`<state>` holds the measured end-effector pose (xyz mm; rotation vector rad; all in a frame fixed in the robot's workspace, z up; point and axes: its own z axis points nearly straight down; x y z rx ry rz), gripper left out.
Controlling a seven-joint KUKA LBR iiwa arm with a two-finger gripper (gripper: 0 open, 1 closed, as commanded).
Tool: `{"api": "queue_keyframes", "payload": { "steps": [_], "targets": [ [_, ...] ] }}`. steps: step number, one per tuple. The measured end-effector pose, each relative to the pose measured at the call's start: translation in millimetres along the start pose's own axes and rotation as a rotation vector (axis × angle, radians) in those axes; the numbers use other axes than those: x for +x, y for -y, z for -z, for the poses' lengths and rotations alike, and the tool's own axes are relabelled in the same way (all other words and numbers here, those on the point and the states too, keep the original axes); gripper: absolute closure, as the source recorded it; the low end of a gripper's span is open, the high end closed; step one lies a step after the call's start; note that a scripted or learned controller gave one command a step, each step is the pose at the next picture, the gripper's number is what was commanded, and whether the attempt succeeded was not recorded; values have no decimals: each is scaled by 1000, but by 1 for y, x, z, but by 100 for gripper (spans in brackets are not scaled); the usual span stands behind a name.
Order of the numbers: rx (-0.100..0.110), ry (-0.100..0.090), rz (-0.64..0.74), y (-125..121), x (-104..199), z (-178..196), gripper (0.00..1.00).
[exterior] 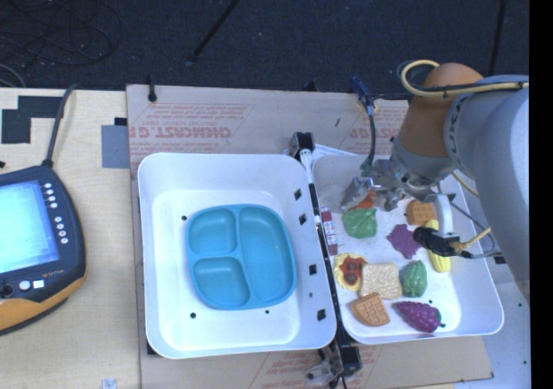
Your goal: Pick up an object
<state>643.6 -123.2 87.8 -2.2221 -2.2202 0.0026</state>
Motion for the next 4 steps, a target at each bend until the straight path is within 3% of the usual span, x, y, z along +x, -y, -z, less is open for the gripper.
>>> {"api": "queue_keyframes", "payload": {
  "steps": [4],
  "targets": [
    [2,-1,1,0,11,0,0]
  ]
}}
